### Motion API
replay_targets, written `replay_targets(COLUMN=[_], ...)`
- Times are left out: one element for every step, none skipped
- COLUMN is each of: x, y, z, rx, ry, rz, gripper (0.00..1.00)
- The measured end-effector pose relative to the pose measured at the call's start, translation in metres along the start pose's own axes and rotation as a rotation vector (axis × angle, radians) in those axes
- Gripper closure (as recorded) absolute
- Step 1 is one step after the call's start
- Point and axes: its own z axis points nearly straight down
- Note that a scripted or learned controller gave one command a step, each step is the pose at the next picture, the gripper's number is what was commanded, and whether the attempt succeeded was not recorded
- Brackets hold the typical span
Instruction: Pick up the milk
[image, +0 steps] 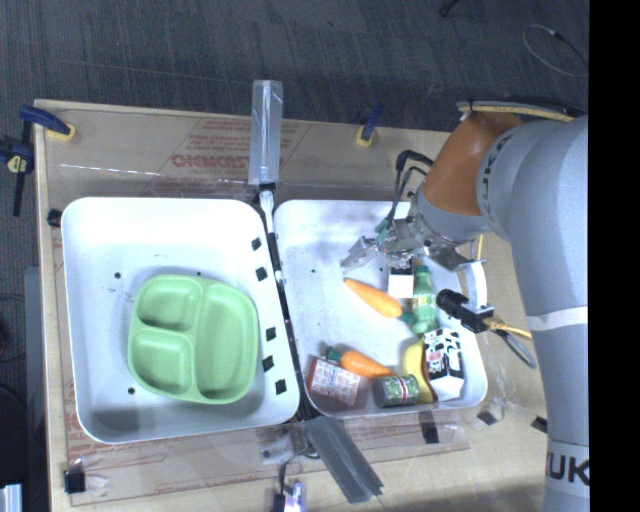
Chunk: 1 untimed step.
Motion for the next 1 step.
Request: replay_targets(x=[0.0013], y=[-0.0206], z=[-0.0757], rx=[0.029], ry=[0.017], rz=[-0.044], gripper=[0.0])
